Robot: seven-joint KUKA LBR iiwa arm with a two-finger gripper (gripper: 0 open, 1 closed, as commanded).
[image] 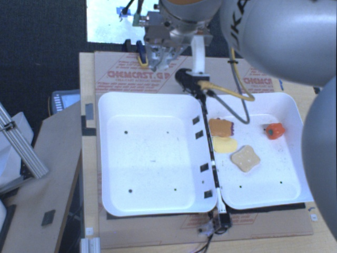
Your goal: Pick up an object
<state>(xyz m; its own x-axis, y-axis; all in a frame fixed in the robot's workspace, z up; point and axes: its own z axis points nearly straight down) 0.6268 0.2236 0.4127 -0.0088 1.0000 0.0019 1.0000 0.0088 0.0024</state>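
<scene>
The right bin point(293, 190) holds several small items. An orange-brown block point(221, 127) lies beside the divider, with a flat yellow piece point(225, 145) just in front of it. A tan bread-shaped slice point(245, 158) lies nearer the front, and a red-orange piece with a green spot point(274, 130) rests towards the right wall. My gripper point(159, 61) hangs at the top of the view, over the cardboard behind the left bin's point(105, 157) back rim, well away from all of these items. Nothing shows in it.
The grey arm fills the upper right and hangs over the right bin's far corner. A yellow cable point(231, 93) and a black fitting point(188, 80) sit at the back of the divider. A grey side table stands to the left.
</scene>
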